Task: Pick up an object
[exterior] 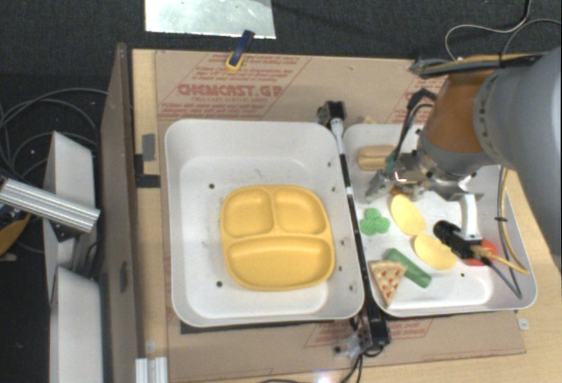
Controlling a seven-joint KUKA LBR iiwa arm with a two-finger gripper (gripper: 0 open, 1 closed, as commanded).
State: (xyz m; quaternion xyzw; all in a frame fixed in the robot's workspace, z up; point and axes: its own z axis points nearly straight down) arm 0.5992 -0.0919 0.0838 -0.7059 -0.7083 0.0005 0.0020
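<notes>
My gripper (397, 179) hangs low over the back of the right bin (505, 298). It is just above a pale yellow oval piece (407, 215) and just in front of a tan wooden cylinder (374, 157). A second yellow oval (435, 252) lies nearer the front. A small green leafy toy (375, 221) sits by the bin's left wall. A pizza slice (385, 278) and a green pod (414, 272) lie at the front left. I see nothing held in the gripper.
The left bin (198, 197) holds a yellow divided plate (277, 236). The grey arm with its orange band (457, 118) comes in from the right over the right bin's back corner. A ridge (349, 197) separates the two bins.
</notes>
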